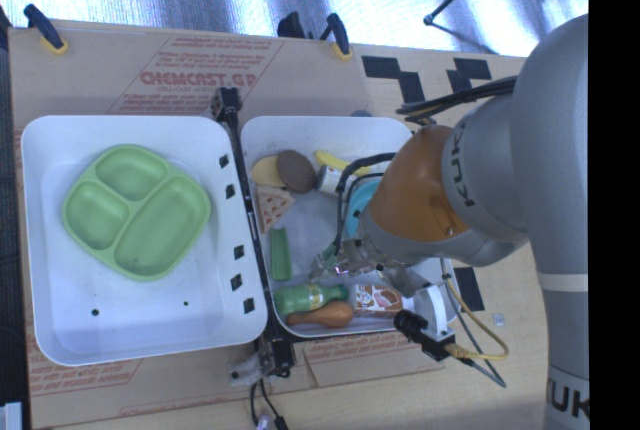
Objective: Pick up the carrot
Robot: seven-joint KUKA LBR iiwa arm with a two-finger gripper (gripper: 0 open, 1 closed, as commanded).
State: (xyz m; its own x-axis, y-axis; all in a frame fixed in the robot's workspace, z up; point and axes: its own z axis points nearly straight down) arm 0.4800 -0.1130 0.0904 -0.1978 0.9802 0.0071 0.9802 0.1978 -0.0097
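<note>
While the arm [440, 198] is lowered over the right bin [300, 130], much of that bin is covered by it. The carrot [321, 316] is seen at the bin's front wall, long axis left to right, just below a green bottle [310, 298]. A green stick [280, 254], brown lump [295, 170] and wedge [272, 208] lie nearby. A green plate [137, 211] is held in the left bin [40, 218].
</note>
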